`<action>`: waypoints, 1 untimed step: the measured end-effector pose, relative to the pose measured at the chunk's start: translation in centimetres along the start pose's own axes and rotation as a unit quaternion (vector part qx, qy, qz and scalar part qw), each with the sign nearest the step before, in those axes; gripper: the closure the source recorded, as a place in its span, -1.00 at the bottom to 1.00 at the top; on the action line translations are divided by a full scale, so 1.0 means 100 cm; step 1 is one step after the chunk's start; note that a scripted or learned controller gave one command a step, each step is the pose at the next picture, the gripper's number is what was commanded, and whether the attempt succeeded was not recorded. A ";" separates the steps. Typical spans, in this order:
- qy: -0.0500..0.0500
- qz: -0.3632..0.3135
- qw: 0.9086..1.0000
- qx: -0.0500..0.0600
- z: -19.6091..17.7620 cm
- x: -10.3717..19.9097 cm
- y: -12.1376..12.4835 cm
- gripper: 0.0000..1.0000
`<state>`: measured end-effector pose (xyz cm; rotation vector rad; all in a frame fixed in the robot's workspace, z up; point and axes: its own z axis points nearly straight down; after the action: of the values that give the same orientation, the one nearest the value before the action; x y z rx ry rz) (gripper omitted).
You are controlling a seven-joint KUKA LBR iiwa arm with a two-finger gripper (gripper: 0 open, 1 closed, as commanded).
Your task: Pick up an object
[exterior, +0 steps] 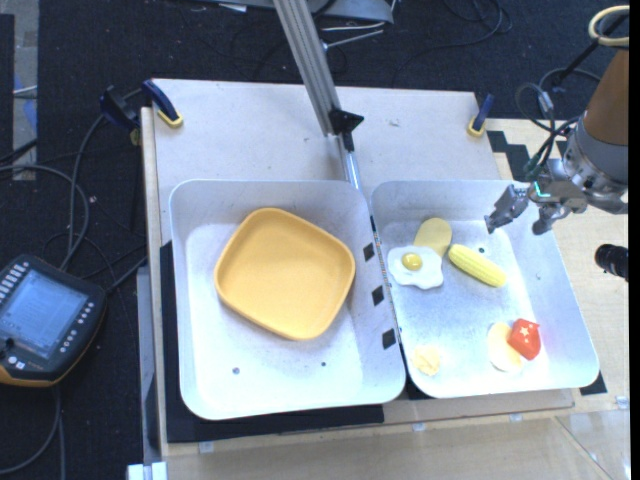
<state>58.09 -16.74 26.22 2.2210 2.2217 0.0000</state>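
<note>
The right bin (560, 298) holds a fried egg (415, 266), a pale yellow round piece (434, 234) behind it, a corn cob (477, 265), a small yellow piece (428, 361) near the front, and a red tomato on a pale slice (517, 342). My gripper (524, 211) hangs over the bin's far right part, above and to the right of the corn cob. Its two fingers are spread apart with nothing between them.
A yellow square plate (286, 271) lies in the left bin (190, 298). A slanted metal pole (312, 53) rises behind the bins. Clamps (160, 103) hold the board's back corners. A teach pendant (42, 318) lies left of the bench.
</note>
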 end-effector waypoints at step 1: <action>0.000 0.000 1.000 0.000 0.000 0.000 0.000 -1.00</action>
<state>58.08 -16.74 26.22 2.2211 2.2217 -0.0001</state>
